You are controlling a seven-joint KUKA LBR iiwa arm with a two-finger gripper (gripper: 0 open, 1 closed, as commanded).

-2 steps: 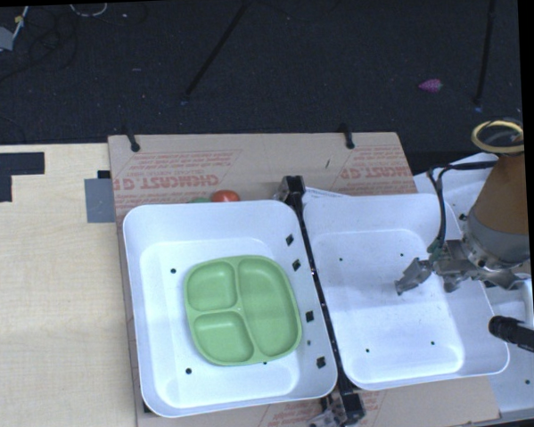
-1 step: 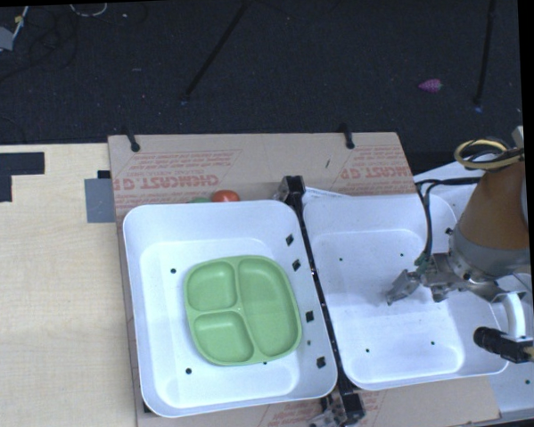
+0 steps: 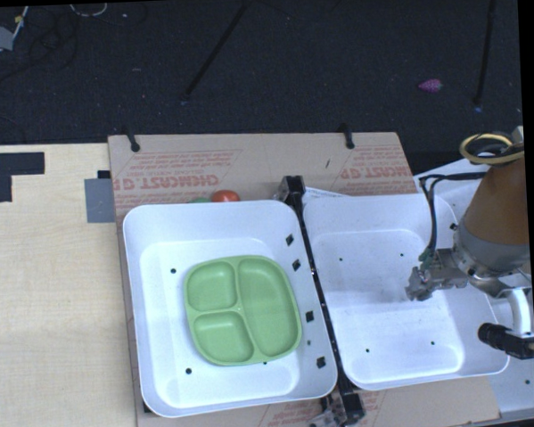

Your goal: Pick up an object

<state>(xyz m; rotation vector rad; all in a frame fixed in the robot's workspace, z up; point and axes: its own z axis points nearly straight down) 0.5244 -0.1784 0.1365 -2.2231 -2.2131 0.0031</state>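
Observation:
A light green divided plate (image 3: 243, 309) with three compartments lies flat in the middle of the left bin (image 3: 153, 250). My gripper (image 3: 422, 284) hangs over the right side of the right bin (image 3: 382, 372), low above the white floor, far from the plate. Nothing shows between its fingers. The arm's orange band sits just above it at the right edge.
A small red-orange thing (image 3: 224, 197) and a bit of green (image 3: 198, 200) peek out behind the left bin's far rim. A black divider clip strip (image 3: 308, 277) runs between the two bins. Cardboard (image 3: 247, 165) lies under both bins.

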